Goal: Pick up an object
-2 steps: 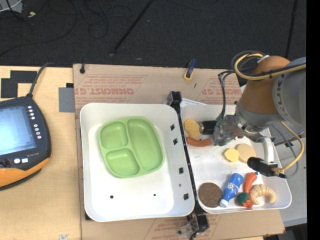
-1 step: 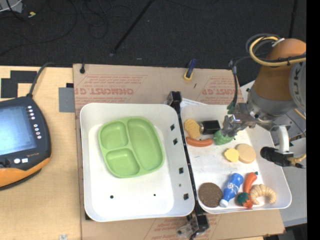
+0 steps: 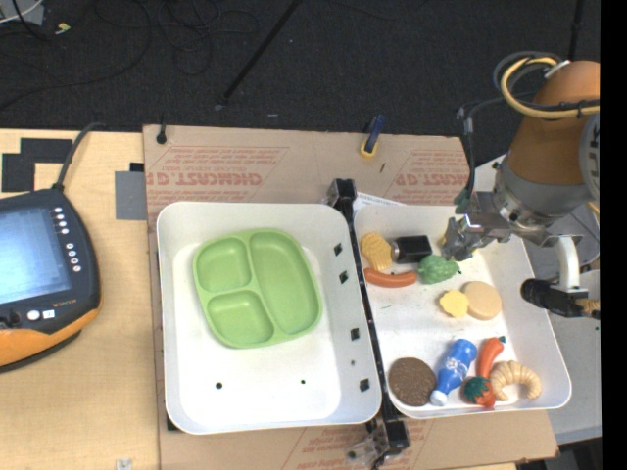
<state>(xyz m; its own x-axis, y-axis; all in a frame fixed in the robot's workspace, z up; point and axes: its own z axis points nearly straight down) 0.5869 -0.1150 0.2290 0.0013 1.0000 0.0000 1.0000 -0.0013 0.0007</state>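
**Bench contents, by count**

Bins, shallow, white: 2, a left bin (image 3: 176, 311) and a right bin (image 3: 549, 341).
Divided plate, green, three compartments (image 3: 258, 287): 1.
Toy food and small items in the right-hand bin: 10 in all.
- Yellow ridged piece (image 3: 376, 251): 1
- Black block (image 3: 410, 248): 1
- Red sausage (image 3: 391, 279): 1
- Green leafy piece (image 3: 438, 268): 1
- Yellow chunk (image 3: 454, 305): 1
- Tan round disc (image 3: 482, 301): 1
- Brown round patty (image 3: 412, 380): 1
- Blue-and-white bottle (image 3: 452, 368): 1
- Orange carrot (image 3: 489, 355): 1
- Shrimp, pale (image 3: 516, 379): 1

Handheld control pendant with screen (image 3: 39, 272): 1.
Blue-and-yellow clamp (image 3: 372, 137): 1.

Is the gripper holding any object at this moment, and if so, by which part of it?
It cannot be told. The gripper is just above the green toy vegetable in the right bin, but no object is seen within its grasp.
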